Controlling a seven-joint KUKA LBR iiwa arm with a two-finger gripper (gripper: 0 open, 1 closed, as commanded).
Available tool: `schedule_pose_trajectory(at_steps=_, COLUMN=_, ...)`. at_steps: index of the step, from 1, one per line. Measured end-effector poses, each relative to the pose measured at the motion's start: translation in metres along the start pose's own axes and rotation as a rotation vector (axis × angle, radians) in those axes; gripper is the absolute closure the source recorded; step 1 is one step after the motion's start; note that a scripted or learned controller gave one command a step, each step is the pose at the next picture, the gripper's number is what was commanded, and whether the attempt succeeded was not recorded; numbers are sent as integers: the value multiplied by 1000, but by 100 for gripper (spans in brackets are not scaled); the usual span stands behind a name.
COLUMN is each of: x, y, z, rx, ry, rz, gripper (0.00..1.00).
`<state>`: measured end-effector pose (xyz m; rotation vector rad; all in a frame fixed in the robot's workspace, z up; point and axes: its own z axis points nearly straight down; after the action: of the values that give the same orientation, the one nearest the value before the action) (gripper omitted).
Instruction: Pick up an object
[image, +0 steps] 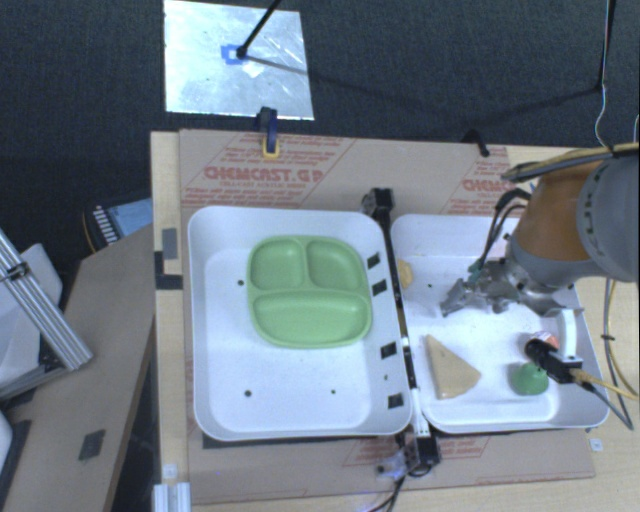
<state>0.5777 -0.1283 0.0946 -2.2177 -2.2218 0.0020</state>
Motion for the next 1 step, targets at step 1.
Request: schedule_pose_trajectory(at_steps=1, x=-1, y=1, z=-14, rx=-4, ry=-2, rz=1, gripper=100)
